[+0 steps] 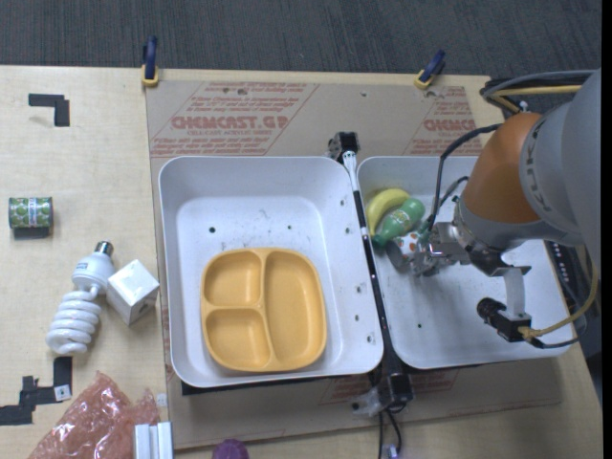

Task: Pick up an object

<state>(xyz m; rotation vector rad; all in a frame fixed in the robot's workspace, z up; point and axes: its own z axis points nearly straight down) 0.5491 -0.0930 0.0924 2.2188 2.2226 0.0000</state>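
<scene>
In the right bin (449, 338), near its left wall, lie a yellow banana (383, 202) and a green bottle-like object (400, 216) side by side, with a small white and orange piece just below them. My gripper (424, 254) hangs low over the bin, right beside that small piece and just below the green object. The grey arm with its orange band (507, 180) reaches in from the right and covers much of the bin's upper right part.
The left bin (182, 256) holds a yellow divided plate (264, 308). Outside the bins on the left lie a spiral light bulb (78, 299), a white cube (133, 290), a small green can (30, 213) and a pink mesh bag (91, 419).
</scene>
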